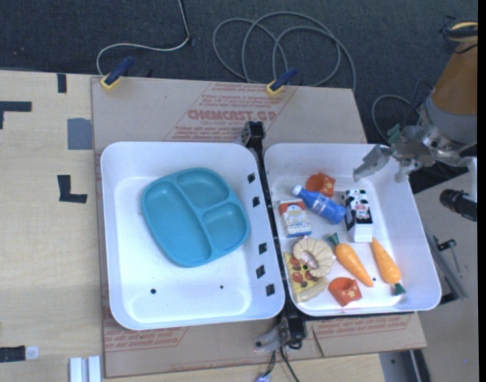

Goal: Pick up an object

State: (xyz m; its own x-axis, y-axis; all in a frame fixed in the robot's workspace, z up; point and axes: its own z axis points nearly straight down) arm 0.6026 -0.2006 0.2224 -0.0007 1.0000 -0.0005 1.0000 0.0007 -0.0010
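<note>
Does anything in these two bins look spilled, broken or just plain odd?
Nothing looks broken or spilled. The blue divided plate lies skewed in the left bin, at an angle to its walls. The right bin holds a loose jumble of toy food, including a tipped-over blue bottle and two carrots.

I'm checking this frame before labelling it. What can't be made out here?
- Gripper: blurred in the camera view, so its state is unclear.
- Small carton: print too small to read.
- Arm: cut off by the right edge.
- Pizza slice: partly covered by the round pastry.
</note>
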